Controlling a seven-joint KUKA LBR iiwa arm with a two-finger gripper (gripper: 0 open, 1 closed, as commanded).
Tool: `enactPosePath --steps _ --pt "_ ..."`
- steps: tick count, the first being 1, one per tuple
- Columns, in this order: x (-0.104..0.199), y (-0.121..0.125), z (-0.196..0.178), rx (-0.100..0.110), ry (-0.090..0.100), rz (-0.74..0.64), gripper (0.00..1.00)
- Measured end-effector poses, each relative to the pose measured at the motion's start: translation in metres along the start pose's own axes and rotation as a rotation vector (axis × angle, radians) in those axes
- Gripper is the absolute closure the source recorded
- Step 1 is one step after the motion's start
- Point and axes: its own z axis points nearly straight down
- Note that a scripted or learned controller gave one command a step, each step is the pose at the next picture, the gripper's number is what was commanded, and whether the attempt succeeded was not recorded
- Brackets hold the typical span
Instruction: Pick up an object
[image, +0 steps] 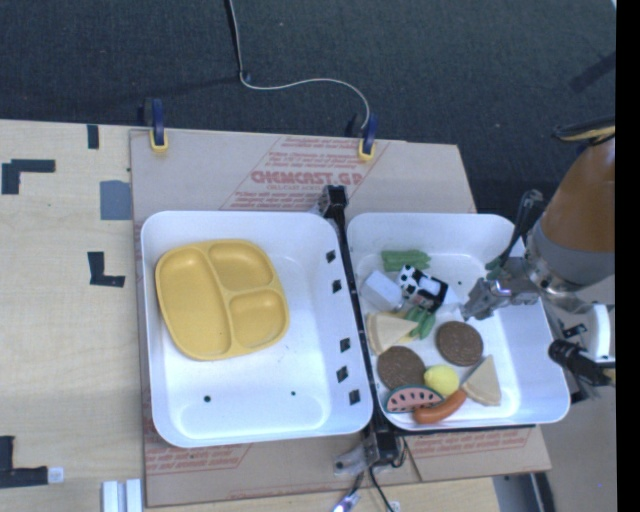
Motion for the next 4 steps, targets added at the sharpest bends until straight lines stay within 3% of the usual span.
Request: enactPosePath --steps 1,2,3,4 --pt "0.032 0.051 0.080 -0.013 -0.003 0.000 0.00" --pt "0.076 0.103 0.105 0.007 -0.001 -0.003 0.00" --pt "0.071 0.134 0.109 0.074 0.012 0.001 0.00" --pt "0.021 0.135 0.108 0.071 0.030 0.000 0.00"
